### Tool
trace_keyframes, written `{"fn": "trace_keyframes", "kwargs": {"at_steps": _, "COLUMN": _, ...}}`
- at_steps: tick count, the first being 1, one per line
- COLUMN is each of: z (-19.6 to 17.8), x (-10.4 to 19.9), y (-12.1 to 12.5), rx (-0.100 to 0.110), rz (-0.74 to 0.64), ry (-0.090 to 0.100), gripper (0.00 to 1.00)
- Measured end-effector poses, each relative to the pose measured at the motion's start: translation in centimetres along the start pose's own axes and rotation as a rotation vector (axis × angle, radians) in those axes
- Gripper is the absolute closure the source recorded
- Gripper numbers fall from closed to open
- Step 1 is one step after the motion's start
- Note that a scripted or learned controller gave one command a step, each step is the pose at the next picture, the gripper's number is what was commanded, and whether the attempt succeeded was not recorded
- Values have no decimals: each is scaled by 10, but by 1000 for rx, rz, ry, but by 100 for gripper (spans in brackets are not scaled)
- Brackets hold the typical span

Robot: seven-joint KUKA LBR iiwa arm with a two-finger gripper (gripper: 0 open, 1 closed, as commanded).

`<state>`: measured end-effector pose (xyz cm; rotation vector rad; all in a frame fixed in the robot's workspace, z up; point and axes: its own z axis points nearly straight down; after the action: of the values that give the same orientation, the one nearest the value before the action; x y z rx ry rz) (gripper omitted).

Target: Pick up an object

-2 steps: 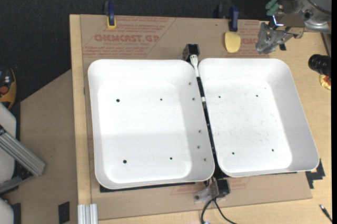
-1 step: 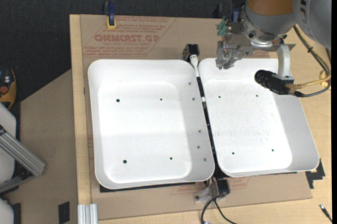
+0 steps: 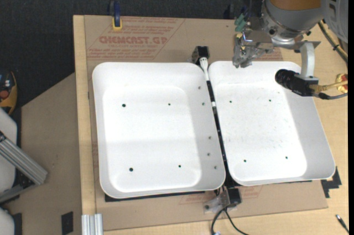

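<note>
One tool (image 3: 241, 62) hangs over the right bin's (image 3: 310, 170) far rim; no object visible below; finger state unclear.

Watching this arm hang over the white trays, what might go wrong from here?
The end effector hangs over the far rim of the right bin, so a descent could hit that rim. I can make out no loose object in either bin, so a grab may catch nothing. Cables beside the black fitting might snag.
</note>
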<state>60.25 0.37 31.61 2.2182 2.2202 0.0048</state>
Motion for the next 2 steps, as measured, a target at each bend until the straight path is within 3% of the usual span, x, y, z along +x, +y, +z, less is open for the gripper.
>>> {"fn": "trace_keyframes", "kwargs": {"at_steps": 1, "z": -18, "x": -6, "y": -20, "rx": 2, "rz": 2, "ry": 0, "gripper": 100}}
{"fn": "trace_keyframes", "kwargs": {"at_steps": 2, "z": -5, "x": 1, "y": -30, "rx": 8, "rz": 0, "ry": 0, "gripper": 100}}
